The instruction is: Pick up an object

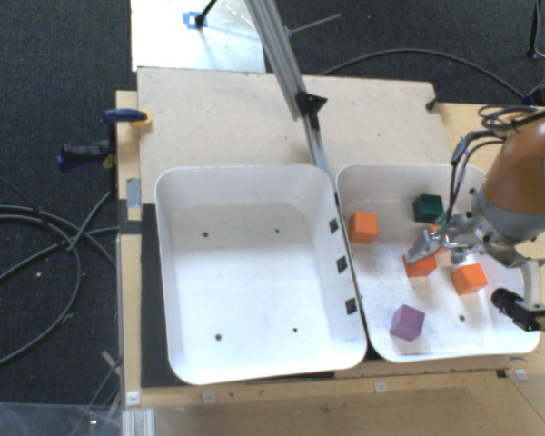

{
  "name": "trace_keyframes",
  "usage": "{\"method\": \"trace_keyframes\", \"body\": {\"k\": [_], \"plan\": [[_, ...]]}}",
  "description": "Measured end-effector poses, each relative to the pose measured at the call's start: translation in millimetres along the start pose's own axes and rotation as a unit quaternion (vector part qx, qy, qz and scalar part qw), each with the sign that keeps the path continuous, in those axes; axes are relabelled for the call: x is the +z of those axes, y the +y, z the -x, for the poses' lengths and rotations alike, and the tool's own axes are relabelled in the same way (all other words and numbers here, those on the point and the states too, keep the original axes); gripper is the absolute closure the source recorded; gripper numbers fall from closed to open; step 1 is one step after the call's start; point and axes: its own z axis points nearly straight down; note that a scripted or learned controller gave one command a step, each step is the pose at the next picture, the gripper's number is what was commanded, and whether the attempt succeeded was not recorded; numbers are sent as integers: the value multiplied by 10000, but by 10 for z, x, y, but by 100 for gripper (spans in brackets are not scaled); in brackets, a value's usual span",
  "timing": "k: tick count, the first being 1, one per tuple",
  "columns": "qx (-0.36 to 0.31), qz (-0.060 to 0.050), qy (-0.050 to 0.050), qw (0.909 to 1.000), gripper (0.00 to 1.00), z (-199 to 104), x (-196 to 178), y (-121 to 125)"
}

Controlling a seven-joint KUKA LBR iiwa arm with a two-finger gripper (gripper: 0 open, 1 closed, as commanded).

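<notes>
Roughly by size, w/ positions in frame:

1. Bench [218,116] – pale board, centre, on dark carpet.
2. Left bin [177,198] – white, shallow, centre-left.
3. Right bin [381,178] – white, right of centre, touching left bin along shared edge.
4. Arm [518,184] – grey w/ orange band, right edge, reaching over right bin.
5. Gripper [433,242] – mid right bin, tips at top of red-orange block [421,263], touching or just above. Fingers too blurred; can't tell if spread or closed, nor if block is between them.
6. Purple block [407,322] – lower part of right bin, below gripper.
7. Orange block [363,226] – left of gripper, near bin's left wall.
8. 2nd orange block [469,278] – just lower right of gripper.
9. Green block [428,208] – just above gripper.
</notes>
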Motion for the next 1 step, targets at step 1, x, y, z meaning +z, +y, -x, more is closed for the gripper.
{"method": "trace_keyframes", "body": {"k": [1], "plan": [[-13, 57, -14, 10000, 100, 10, -152, 34]]}}
